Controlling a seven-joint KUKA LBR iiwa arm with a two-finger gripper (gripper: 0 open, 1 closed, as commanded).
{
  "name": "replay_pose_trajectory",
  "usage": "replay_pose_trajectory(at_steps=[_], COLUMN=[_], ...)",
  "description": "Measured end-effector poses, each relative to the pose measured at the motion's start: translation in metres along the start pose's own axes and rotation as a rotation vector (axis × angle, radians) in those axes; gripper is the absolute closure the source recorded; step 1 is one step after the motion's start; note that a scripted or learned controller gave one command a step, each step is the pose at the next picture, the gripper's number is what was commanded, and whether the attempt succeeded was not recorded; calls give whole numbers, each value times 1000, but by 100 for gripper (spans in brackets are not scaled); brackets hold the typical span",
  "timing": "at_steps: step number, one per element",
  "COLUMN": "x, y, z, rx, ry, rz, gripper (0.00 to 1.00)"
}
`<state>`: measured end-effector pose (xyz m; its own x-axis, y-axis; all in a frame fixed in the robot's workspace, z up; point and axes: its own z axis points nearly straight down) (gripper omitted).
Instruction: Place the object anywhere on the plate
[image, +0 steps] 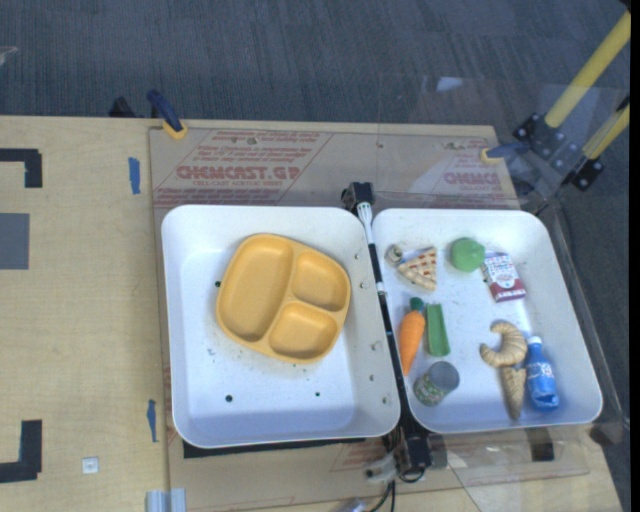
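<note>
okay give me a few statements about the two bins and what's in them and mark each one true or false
1. The yellow plate lies in the left bin. True.
2. The plate has three compartments. True.
3. The carrot lies on the plate. False: it lies in the right bin, near the divider between the bins.
4. The blue bottle is at the right bin's far left corner. False: it lies near the bin's right edge, toward the front.
5. The green ball sits next to the red and white carton. True.
</note>
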<state>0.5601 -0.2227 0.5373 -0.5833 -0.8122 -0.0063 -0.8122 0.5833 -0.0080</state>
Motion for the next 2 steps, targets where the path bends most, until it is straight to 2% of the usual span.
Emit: replay_pose_trajectory(at_steps=[1, 2], x=[1, 6], y=[1, 9], z=[13, 0], rx=[-7, -1], ry=[0, -1], rz=[-328, -679], gripper=[100, 100])
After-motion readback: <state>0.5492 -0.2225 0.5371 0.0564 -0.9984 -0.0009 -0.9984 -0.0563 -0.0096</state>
